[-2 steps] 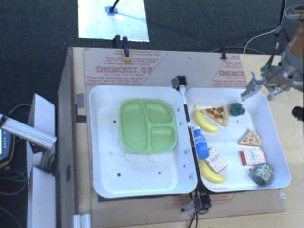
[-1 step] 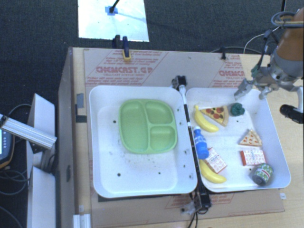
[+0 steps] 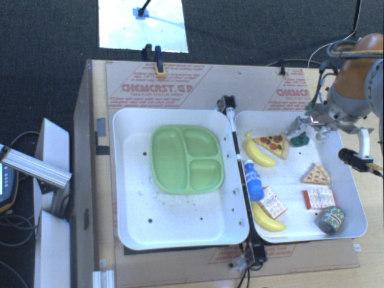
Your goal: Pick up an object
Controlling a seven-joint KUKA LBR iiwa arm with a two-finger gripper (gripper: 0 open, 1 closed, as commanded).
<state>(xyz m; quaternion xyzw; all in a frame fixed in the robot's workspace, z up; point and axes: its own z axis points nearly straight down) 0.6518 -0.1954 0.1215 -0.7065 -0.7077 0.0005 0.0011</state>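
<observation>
We note the bench carrying two shallow white bins side by side. The left bin holds a green divided plate, lying flat near its centre. The right bin holds all the small items, so our target must come from there.

The arm reaches in from the right, its wrist over the far right corner of the right bin. The gripper hangs low at the far edge of that bin; we cannot tell its state, since the tip is a blur of grey metal against a small dark green object just beneath it.

Candidates, largest first: a banana near the divider at the far left of the bin; a second banana at the near left; a pizza slice touching the first banana; a blue bottle along the divider; a red-and-white carton; a smaller carton resting against the second banana; a small triangular slice; a round dark can at the near right corner.

Our judgement: the green object is the closest target. To do this well we centre over it, descend straight, and keep clear of the pizza slice just to its left and the bin wall behind. Risk: a small item slips or gets pushed against the rim.
</observation>
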